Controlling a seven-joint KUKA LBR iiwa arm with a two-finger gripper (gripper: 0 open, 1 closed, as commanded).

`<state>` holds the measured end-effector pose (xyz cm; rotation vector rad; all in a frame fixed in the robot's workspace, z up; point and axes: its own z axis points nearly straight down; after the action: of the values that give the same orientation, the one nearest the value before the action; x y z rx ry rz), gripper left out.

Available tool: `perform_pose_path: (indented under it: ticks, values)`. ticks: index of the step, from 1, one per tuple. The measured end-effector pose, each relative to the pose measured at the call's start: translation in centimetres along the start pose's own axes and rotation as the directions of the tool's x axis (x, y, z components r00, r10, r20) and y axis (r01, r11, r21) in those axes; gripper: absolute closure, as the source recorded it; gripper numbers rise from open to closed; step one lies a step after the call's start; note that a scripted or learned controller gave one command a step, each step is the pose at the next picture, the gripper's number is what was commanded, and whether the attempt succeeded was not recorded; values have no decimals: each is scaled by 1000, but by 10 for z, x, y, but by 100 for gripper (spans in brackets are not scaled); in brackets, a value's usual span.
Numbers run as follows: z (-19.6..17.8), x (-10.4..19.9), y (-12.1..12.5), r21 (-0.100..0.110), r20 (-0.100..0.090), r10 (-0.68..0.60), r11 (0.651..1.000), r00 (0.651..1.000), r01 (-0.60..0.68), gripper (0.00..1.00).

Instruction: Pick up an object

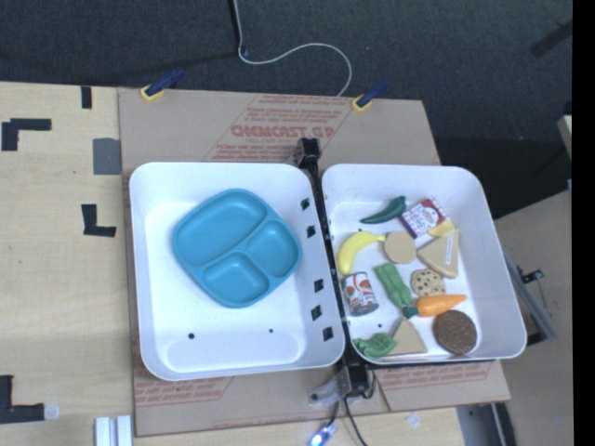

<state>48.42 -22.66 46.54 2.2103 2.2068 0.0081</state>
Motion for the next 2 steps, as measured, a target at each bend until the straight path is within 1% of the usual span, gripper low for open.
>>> perform_pose_path:
  ticks: [1, 2]
  values:
    - [-47, 161, 1, 10, -12, -21, 1000, 1000, 21, 100]
    - [-73, 209, 1, 14, -10, -8, 1000, 1000, 9, 100]
